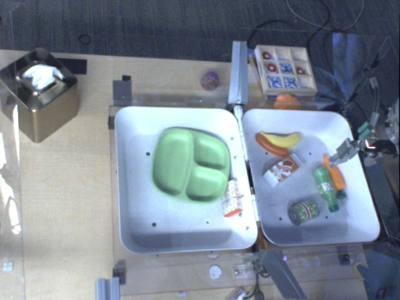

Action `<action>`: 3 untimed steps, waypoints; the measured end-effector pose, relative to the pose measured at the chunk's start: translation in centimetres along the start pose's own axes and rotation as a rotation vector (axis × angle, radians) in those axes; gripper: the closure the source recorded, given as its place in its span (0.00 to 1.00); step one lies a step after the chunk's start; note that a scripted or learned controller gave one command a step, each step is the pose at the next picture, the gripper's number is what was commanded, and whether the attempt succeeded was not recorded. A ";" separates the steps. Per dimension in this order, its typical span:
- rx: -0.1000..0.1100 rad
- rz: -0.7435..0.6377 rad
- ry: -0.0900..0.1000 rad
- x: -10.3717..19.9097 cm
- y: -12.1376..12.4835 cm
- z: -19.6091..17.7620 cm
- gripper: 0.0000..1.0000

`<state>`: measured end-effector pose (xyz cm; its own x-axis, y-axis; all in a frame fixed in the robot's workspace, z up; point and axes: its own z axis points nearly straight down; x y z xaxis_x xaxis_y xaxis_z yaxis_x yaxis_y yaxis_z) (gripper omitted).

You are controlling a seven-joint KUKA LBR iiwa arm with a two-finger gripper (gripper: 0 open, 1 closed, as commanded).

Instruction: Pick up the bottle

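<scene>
Camera view looks down on a pale wooden worktop point(62, 186) carrying two white bins. In the left bin point(134, 230), centre-left of the frame, lies a green divided tray point(187, 161), with a small white and red packet point(232, 199) just beside the tray's lower right edge, against the bin's right wall.

In the right bin point(362, 227) the bottle point(325, 189), green with a darker cap end, lies on its side in the right half, slanting toward the lower right. An orange carrot point(336, 175) lies along its right side, touching or almost touching it. Below and left of the bottle sits a dark green can point(304, 211) on its side. Toward the bin's middle is a white and brown carton point(282, 170), and above that a banana point(281, 138) resting on a red sausage point(270, 146).

At the right edge of the frame the gripper point(345, 150) reaches in over the bin's right side, its grey tip just above the carrot's upper end and up-right of the bottle. Whether the fingers are spread or pressed together I cannot tell; nothing is seen between them.

Along the top, behind the bins, lie a tic-tac-toe board point(286, 70) and a small purple ball point(210, 79). In the upper left of the frame stands a brown box point(40, 102) with white tissue in it.
</scene>
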<state>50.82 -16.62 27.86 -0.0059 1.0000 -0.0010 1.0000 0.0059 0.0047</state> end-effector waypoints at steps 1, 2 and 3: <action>0.001 -0.235 0.001 -1.6 3.8 17.9 0.00; -0.006 -0.236 -0.001 -1.5 4.1 16.7 1.00; -0.005 -0.206 0.001 12.9 9.8 6.9 1.00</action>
